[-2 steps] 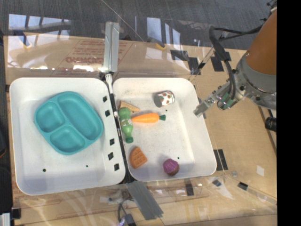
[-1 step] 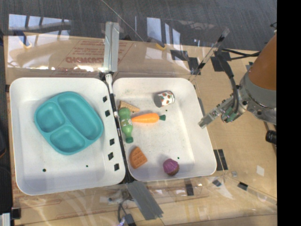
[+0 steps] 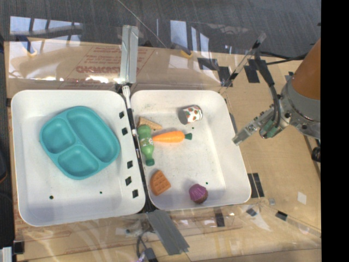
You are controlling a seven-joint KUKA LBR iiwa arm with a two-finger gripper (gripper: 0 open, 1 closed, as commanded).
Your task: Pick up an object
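Brown tabletop (image 3: 283, 168) carries two white bins side by side. Left bin (image 3: 32, 195) holds a teal divided plate (image 3: 79, 141). Right bin (image 3: 229, 168) holds a carrot (image 3: 169, 137) mid-bin, a green piece (image 3: 145, 144) touching its left end, a spotted white piece (image 3: 190, 114) farther back, an orange piece (image 3: 160, 183) and a purple one (image 3: 198, 193) near. Right of that bin, outside its rim, the jaws (image 3: 246, 133) hang above the tabletop; I cannot tell whether they are parted.

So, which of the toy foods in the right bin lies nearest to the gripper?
The white speckled toy at the bin's far side lies nearest the gripper. The carrot, purple toy and orange piece lie farther left or nearer the camera.
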